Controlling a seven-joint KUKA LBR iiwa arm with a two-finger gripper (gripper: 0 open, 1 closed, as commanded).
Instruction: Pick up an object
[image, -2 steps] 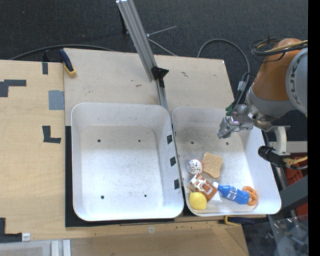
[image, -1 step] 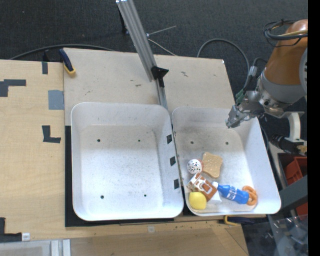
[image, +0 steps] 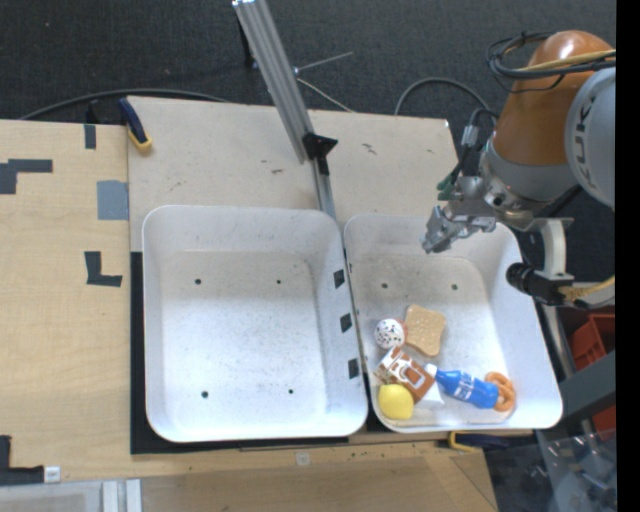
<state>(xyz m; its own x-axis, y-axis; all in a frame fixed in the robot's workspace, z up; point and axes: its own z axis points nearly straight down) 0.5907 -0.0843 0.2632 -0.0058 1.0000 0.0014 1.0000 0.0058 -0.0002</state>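
Gripper (image: 441, 236) hangs over the far end of the right bin (image: 520, 330); finger state cannot be told, nothing seen between them. Objects cluster at the near end (well apart from gripper): toast slice (image: 425, 331), spotted ball (image: 389, 332), yellow ball (image: 396, 402), blue bottle (image: 467, 387).

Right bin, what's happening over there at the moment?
The arm's gripper is over the far end of the right bin, with nothing visible between its fingers. The objects lie clustered at the near end: a slice of toast, a small speckled ball, a yellow lemon, an orange and white item and a blue toy. Nothing is picked up yet.
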